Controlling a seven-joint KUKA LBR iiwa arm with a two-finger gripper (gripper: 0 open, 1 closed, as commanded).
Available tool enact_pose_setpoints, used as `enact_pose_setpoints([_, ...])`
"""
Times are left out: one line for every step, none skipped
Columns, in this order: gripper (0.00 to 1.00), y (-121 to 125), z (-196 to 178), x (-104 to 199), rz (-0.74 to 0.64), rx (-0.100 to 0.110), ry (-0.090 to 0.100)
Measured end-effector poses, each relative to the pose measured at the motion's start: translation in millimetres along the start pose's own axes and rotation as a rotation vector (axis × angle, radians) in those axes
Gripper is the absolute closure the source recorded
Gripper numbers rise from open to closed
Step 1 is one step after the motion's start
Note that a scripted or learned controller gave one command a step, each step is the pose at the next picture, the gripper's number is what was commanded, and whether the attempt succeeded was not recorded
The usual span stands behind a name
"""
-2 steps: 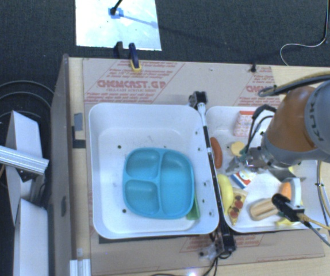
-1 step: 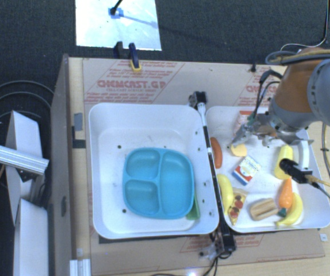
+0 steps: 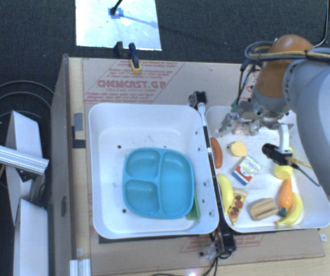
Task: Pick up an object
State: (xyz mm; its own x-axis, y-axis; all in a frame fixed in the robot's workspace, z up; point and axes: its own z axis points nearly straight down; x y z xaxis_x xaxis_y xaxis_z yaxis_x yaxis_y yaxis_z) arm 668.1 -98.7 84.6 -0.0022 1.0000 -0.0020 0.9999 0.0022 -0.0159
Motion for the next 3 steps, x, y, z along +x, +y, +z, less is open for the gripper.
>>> enact_pose_setpoints([0.00, -2, -5, 2, 0.001, -0.006, 0.001])
enact_pose_setpoints([0.00, -2, -4, 11, 0.001, -0.005, -0.001])
enact_pose_setpoints([0.00, -1, 0, -1, 0.005, -0.007, -0.001])
